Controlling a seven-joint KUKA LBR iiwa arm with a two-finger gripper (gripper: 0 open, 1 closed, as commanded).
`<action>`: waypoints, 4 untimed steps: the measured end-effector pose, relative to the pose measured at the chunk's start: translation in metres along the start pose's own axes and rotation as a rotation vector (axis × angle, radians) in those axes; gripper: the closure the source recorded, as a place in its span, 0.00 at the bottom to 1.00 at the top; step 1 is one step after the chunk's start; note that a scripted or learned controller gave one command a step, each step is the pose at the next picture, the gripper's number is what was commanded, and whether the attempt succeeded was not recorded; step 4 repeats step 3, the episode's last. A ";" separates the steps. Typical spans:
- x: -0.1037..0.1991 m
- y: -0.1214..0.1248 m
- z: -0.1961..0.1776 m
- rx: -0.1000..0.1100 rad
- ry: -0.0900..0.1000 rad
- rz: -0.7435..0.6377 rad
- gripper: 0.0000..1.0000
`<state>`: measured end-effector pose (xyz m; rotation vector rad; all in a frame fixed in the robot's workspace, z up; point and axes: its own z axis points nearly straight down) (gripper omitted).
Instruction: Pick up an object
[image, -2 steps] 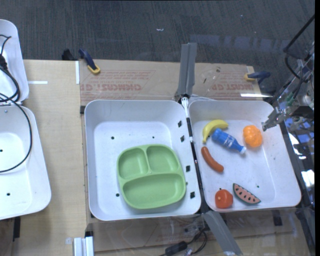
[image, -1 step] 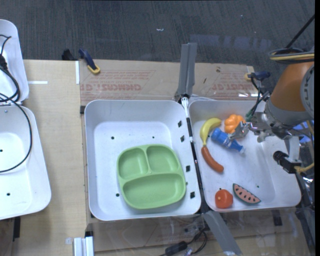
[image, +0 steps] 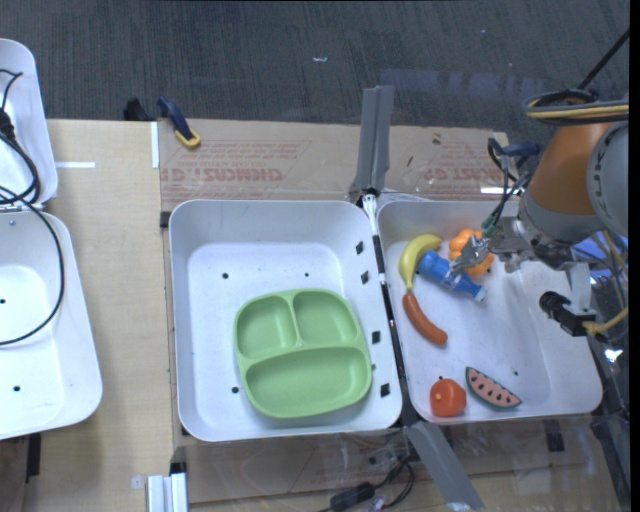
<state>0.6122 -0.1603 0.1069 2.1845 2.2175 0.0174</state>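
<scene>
The right bin (image: 535, 335) holds several toy foods. A yellow banana (image: 414, 256) lies at its back left, with a blue bottle (image: 447, 273) beside it and a small orange fruit (image: 462, 241) just behind the bottle. A red-orange sausage (image: 424, 318) lies further forward, and a red tomato (image: 448, 397) and a watermelon slice (image: 491, 388) sit near the front wall. My gripper (image: 480, 252) reaches in from the right and hangs low over the orange fruit and the bottle's right end. The wrist hides how the gripper meets them.
The left bin (image: 200, 300) holds a green divided plate (image: 300, 350). A grey post (image: 375, 140) rises behind the wall between the bins. Cables and the arm's grey body (image: 570, 215) crowd the right bin's right side. A blue and yellow clamp (image: 178, 124) lies on the bench behind.
</scene>
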 end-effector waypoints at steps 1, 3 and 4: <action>0.011 0.018 0.015 0.026 0.011 -0.071 0.00; 0.019 0.020 -0.073 0.028 0.012 -0.059 1.00; 0.019 0.020 -0.073 0.028 0.012 -0.059 1.00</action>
